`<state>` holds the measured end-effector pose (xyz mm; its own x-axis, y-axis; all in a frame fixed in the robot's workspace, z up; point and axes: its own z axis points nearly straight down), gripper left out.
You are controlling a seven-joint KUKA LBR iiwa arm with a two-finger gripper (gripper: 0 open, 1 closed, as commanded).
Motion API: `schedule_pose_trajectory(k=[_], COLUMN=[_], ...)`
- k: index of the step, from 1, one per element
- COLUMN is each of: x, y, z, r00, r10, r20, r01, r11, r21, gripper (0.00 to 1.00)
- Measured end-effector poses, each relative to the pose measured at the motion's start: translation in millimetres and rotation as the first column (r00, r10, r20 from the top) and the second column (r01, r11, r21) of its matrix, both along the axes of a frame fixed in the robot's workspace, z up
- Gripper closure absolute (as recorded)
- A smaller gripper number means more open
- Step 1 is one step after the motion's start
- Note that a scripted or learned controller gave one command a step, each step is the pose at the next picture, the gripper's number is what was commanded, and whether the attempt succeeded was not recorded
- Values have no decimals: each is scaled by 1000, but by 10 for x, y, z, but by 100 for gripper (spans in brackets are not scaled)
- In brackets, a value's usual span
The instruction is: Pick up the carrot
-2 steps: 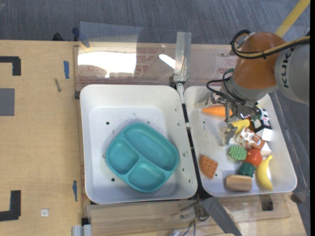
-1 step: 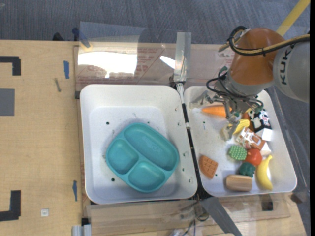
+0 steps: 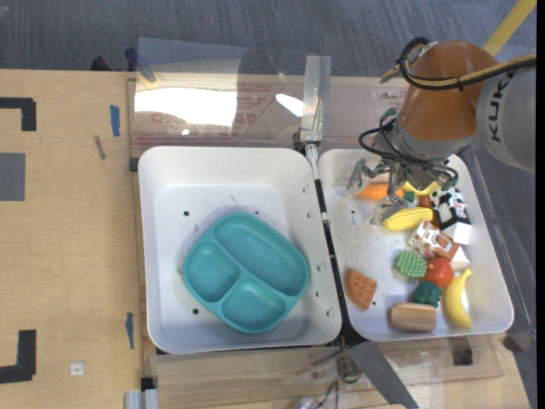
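Observation:
The orange carrot (image 3: 372, 192) lies in the upper left part of the right bin (image 3: 366, 245), pointing left. My gripper (image 3: 377, 184) hangs straight over it, below the orange band of the arm. It stands open, with one metal finger (image 3: 359, 175) just up and left of the carrot and the other at its right end. The carrot's right end is hidden under the gripper. I cannot tell whether the fingers touch the carrot.
Crowded on the bin's right side are a yellow corn cob (image 3: 407, 219), a small carton (image 3: 433, 242), a green piece (image 3: 411, 264), a tomato (image 3: 439, 273), a banana (image 3: 458, 300), a bread loaf (image 3: 413, 316) and a waffle (image 3: 360, 288). A teal divided plate (image 3: 247, 271) sits in the left bin (image 3: 162, 186).

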<state>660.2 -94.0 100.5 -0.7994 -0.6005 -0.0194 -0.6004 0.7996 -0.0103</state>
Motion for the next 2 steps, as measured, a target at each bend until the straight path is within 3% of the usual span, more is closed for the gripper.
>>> schedule_pose_trajectory(k=[1, 2], x=[-161, -889], y=[226, 23], z=[917, -89], r00=[999, 998], r10=[36, 61], r20=[-4, -16], r01=[-36, -61], r11=[999, 998], r21=[-4, -2], gripper=[100, 100])
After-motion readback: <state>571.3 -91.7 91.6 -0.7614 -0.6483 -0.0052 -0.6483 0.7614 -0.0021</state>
